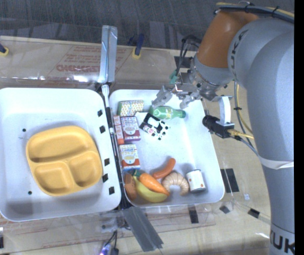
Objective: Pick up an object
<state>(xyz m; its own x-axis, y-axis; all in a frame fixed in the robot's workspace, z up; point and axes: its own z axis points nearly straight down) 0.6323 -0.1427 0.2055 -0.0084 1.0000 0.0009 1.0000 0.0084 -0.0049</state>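
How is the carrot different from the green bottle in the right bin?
The carrot is orange and tapered; the green bottle is green with a pale cap end. The carrot lies in the food pile at the bin's near end; the bottle lies at the far end under the gripper. Both lie flat.

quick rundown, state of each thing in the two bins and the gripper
gripper: above the right bin's far end, close over the green bottle
green bottle: lying on its side
yellow tray: flat in the left bin, compartments bare
small can: lying on its side
carrot: resting on the banana
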